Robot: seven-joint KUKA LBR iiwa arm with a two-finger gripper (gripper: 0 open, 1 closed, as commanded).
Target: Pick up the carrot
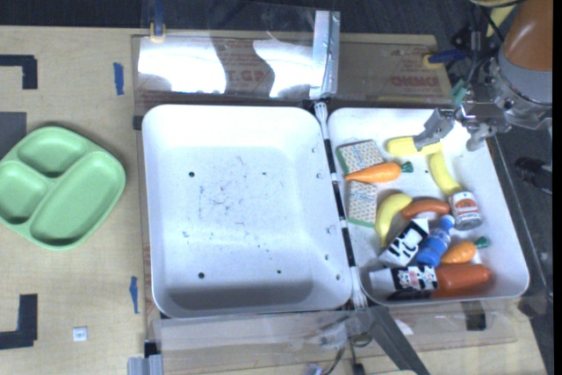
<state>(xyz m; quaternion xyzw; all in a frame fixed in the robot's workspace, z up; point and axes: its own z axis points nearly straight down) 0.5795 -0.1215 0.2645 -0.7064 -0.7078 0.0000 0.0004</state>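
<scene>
while the arm hangs over the right bin's far edge, these lines hold:

carrot: the orange tapered plastic carrot with a green tip [379,172] lies flat in the right white shallow bin [514,215], in its upper left part, green end pointing right, touching the patterned waffle-like card [360,155] behind it.

gripper: the grey two-finger gripper [452,126] hovers with its fingers apart and nothing between them, up and to the right of the carrot, near a yellow banana-shaped toy [436,164].

doing it well: i judge it should shift left, turn so the fingers span the carrot's narrow width, and come down at mid-body, clear of the card and banana.

hard to make out: the fingertips blur against the bin rim; the arm is cut off at the right; the heaped toys lower in the bin overlap, so their edges are unclear.
</scene>
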